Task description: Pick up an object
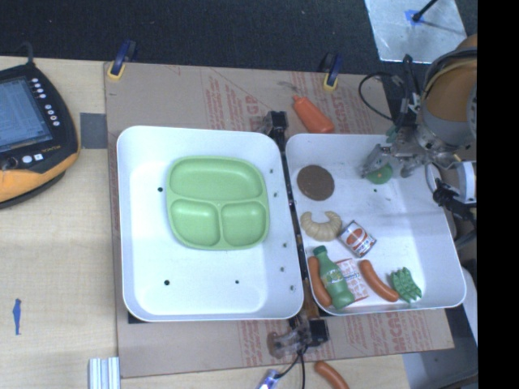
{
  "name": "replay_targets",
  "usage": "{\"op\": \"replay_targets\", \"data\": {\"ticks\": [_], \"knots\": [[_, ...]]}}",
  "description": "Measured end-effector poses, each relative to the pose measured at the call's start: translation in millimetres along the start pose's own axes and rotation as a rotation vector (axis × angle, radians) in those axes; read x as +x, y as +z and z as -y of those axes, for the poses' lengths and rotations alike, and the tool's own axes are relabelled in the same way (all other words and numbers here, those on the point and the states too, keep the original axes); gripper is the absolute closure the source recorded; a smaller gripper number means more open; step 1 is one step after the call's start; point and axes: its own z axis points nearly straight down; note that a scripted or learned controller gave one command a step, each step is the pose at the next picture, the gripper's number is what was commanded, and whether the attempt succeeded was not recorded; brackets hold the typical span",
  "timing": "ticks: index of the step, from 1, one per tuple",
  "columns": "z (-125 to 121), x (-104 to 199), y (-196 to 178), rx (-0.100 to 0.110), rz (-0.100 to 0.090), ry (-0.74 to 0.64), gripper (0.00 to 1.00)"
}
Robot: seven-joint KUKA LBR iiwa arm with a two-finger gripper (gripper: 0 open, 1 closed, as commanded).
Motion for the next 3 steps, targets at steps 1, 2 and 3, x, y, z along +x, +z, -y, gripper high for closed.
{"op": "replay_targets", "data": {"ticks": [1,2,3], "knots": [[-1,2,-40,-0.005,0.000,0.002,0.00],[-1,29,-93,-0.005,-0.001,0.003,0.00],[39,-1,-111,-0.003,-0.001,0.005,0.00]]}}
